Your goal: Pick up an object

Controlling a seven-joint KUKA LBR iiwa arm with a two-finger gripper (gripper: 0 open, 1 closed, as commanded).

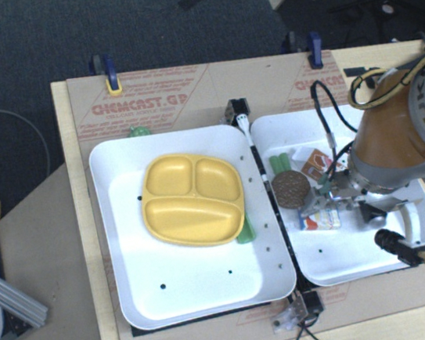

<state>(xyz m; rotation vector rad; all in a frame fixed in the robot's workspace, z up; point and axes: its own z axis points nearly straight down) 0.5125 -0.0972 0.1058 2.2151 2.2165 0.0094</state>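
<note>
My hand hangs low in the right bin, just right of the brown disc; I cannot tell its state. The disc looks stiff, light and flat (hard to pinch except across its rim). Above it lies a green stick, beside that an orange-and-white packet, print unreadable. The surface reads "CHEMCAST".

Grey, orange-banded arm reaches leftward, tool pointing down.
</note>
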